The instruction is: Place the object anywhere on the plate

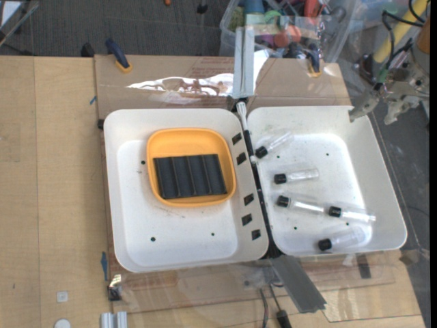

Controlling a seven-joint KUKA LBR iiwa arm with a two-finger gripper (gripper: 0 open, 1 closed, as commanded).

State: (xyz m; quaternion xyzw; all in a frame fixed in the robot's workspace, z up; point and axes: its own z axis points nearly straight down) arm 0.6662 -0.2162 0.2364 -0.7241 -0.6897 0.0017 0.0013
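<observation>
Black ridged block (190, 175) lies flat on the orange plate (158, 144), left bin (130, 244), frame centre-left. Placement looks done. Clear tubes (298, 176) remain in right bin (389, 203).

Clear tote (300, 12) top cut off; contents too jumbled to ID.

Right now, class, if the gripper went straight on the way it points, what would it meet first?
The gripper would probably meet the far rim of the right bin, near its corner; depth is unclear.
</observation>
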